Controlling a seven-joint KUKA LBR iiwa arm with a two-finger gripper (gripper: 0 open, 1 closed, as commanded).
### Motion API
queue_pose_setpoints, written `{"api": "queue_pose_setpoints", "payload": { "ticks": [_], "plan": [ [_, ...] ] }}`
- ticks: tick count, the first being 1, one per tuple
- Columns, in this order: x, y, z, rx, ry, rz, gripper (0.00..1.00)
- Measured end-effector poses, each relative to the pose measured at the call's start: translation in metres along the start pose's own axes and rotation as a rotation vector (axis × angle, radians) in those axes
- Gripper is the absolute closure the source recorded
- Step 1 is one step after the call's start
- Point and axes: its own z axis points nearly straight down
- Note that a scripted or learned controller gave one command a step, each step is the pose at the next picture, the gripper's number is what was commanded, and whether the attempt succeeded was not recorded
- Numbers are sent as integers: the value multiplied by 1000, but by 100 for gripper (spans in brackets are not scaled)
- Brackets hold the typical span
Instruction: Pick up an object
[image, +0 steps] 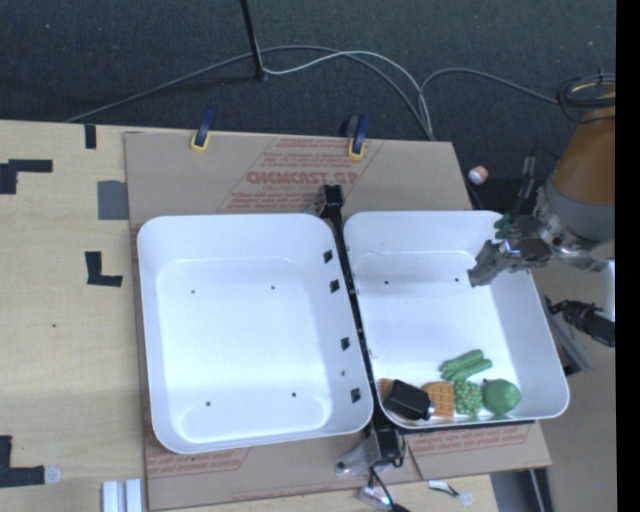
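Note:
Several small objects lie along the near edge of the right bin (420, 230): a black block (407, 400), an orange piece (437, 397), a green knobbly piece (466, 398), a green ball (501, 396) and a green pod-shaped piece (464, 364). My gripper (487, 268) hangs at the right bin's far right corner, above its rim, well away from those objects. Nothing shows between its fingers.
The left bin (240, 330) sits beside the right one, joined by a black clipped divider (345, 300). Both rest on a cardboard sheet (290, 170) held by two clamps. Cables run over the dark floor behind.

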Motion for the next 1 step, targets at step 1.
{"api": "queue_pose_setpoints", "payload": {
  "ticks": [1],
  "plan": [
    [59,17,7,0,0,-1,100]
  ]
}}
